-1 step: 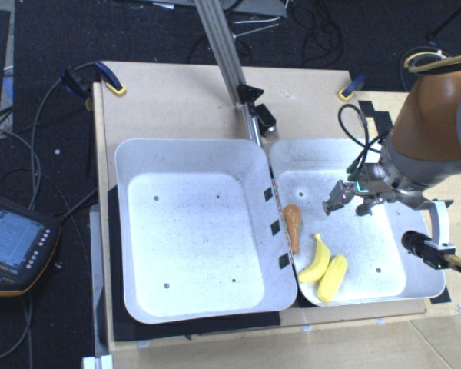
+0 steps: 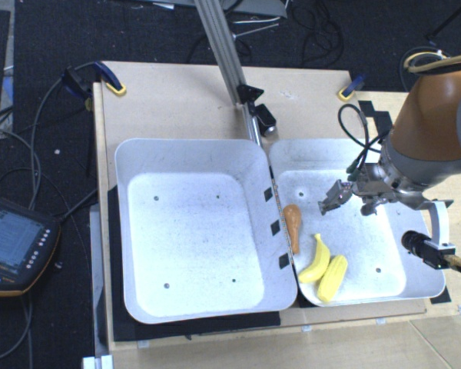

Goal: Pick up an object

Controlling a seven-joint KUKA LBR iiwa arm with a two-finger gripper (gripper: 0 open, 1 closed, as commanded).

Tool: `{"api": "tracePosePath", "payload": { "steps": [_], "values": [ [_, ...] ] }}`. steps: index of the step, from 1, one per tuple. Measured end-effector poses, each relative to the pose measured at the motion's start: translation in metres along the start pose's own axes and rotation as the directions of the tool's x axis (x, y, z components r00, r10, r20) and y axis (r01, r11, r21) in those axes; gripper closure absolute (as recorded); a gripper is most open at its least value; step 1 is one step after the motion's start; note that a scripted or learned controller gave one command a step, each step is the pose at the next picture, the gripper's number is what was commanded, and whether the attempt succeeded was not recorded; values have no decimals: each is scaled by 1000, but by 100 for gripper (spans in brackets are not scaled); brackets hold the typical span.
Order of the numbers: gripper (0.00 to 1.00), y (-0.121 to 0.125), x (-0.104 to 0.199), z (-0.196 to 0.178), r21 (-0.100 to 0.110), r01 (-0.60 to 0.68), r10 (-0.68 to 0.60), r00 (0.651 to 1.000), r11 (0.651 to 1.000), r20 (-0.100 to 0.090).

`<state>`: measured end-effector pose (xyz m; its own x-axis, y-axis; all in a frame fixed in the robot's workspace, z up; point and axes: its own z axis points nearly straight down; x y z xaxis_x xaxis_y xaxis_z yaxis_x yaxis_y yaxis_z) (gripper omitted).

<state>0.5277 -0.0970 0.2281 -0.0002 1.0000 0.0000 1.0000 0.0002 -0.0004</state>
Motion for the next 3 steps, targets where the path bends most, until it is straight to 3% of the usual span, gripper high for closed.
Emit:
{"api": "tracePosePath", "payload": {
  "steps": [2,3],
  "values": [
    [0,-8,3,101,4,0,0,1000,1000,-1],
    [0,-7,1,131,-4,-3,3,1000,1000,2]
  ]
}}
